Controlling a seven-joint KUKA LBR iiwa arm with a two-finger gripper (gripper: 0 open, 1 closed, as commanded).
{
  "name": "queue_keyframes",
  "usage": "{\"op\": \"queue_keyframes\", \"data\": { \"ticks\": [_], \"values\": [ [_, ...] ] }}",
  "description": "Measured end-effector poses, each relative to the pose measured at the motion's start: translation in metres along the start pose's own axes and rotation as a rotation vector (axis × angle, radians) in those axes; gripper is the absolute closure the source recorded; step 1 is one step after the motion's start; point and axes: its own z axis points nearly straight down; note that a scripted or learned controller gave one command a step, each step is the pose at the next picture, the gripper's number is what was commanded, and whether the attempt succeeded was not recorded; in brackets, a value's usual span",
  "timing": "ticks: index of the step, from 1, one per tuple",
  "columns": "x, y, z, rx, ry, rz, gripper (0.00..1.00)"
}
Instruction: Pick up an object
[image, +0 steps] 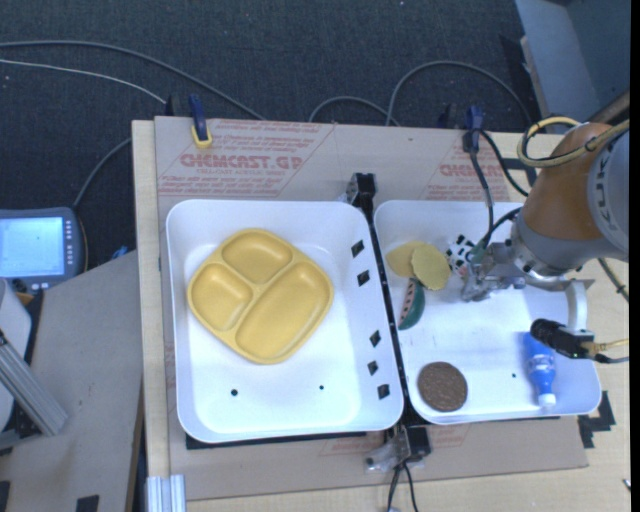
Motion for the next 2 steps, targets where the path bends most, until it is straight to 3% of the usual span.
{"op": "queue_keyframes", "data": {
  "ticks": [2],
  "values": [
    [-0.007, 0.000, -0.089, -0.005, -0.003, 0.000, 1.00]
  ]
}}
